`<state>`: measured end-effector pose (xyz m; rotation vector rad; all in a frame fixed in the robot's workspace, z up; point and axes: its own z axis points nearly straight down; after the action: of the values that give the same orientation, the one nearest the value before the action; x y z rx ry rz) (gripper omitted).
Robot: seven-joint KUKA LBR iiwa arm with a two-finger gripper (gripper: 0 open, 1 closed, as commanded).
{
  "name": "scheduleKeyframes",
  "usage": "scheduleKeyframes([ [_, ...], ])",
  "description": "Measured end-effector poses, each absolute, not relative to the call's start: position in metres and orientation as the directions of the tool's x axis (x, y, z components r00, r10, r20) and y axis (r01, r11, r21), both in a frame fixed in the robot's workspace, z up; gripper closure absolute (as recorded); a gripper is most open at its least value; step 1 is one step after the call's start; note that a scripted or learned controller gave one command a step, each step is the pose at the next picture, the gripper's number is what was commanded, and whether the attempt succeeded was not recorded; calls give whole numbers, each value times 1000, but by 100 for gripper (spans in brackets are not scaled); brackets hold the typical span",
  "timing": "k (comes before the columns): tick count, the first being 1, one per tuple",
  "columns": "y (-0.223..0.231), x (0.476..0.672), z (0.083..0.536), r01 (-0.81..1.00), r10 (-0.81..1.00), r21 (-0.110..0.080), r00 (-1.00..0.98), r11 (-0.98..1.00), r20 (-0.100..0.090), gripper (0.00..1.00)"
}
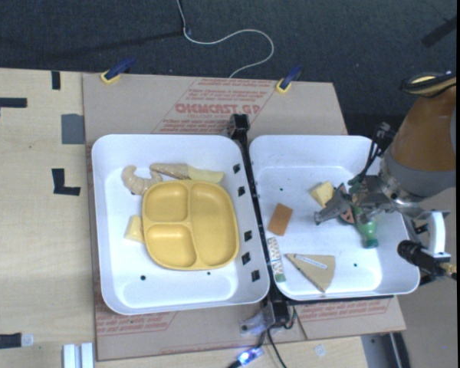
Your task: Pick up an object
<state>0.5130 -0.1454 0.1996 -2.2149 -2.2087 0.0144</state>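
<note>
The end effector [331, 211] sits low inside the right bin [307, 148], near a pale yellow block [320, 193] and a green object [367, 230]; whether its fingers are open or closed cannot be determined, and nothing is visibly gripped. Also in the right bin, an orange-brown block [280, 219] lies left of the end effector, and a tan wedge-shaped piece [313, 269] lies near the front wall. The left bin [111, 205] holds a yellow divided plate [190, 225] with pale food-shaped items [157, 175] beside its far edge, all resting on the surface [31, 228].
</note>
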Motion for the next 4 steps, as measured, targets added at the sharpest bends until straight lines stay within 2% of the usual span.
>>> scheduleKeyframes([
  [1, -145, 516, 207, 1000, 1000, -3, -1, 1, 1, 0],
  [3, -147, 511, 89, 1000, 1000, -8, -1, 1, 2, 0],
  [4, -147, 512, 102, 1000, 1000, -4, -2, 2, 1, 100],
])
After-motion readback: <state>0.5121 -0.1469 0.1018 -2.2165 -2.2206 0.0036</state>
